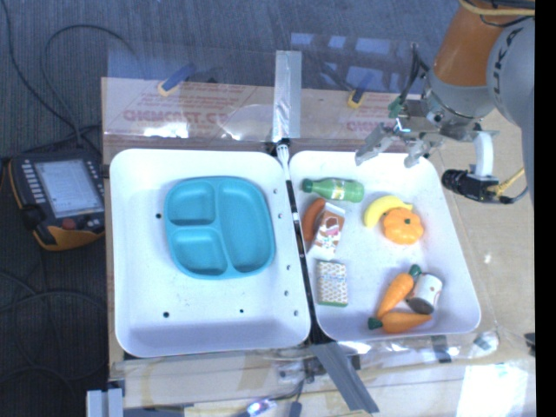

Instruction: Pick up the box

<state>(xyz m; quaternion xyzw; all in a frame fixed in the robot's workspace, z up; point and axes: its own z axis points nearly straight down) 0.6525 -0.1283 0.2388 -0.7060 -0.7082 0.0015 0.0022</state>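
A small white and red box (328,232) lies in the right bin (456,259), near its left wall, beside a brown sausage-shaped piece (312,219). Below it lies a flat box with a green speckled pattern (332,283). My gripper (393,153) hangs over the far edge of the right bin, above and to the right of both boxes. Its two fingers (370,152) are spread apart with nothing between them.
The right bin also holds a green bottle (334,189), a banana (382,207), an orange (403,227), two carrots (398,291) and a small can (425,293). A blue divided plate (217,226) lies in the left bin (139,302). A teach pendant (56,194) sits at far left.
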